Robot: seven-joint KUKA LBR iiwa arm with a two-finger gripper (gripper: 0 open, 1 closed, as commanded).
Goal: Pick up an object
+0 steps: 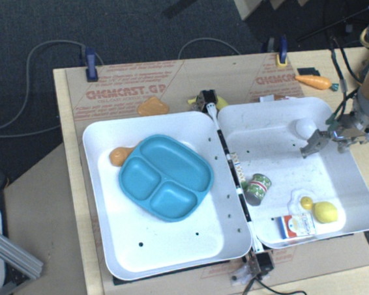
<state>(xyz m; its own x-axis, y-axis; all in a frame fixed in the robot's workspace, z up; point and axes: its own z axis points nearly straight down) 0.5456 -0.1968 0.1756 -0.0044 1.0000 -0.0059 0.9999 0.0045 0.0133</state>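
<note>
Reaching in from the right, the gripper [323,141] hangs over the far right part of the right bin [271,128], its dark fingers spread apart with nothing between them. Just left of it lies a pale rounded object [304,127], white against the white floor and hard to read. The graspable things sit nearer in this bin: a small green-and-white can [257,187] on its side close to the left wall, a glossy yellow lemon [326,212] near the near right corner, a small yellow-and-white piece [305,202] touching it, and a flat carton [294,226] printed in red, white and blue beside them at the near rim.

Both bins are shallow, smooth white plastic with rounded corners, touching along a dark seam. The left bin [163,254] holds a turquoise divided plate [165,177] with three compartments, and an orange rounded object [119,155] partly tucked under its far left edge.

Beneath them is a wooden board [164,80] printed with red lettering, held by blue clamps [90,63] at its far edge. A toy carrot [314,81] and another orange object [152,106] lie on it. Dark carpet [15,37] and cables surround the bench.
</note>
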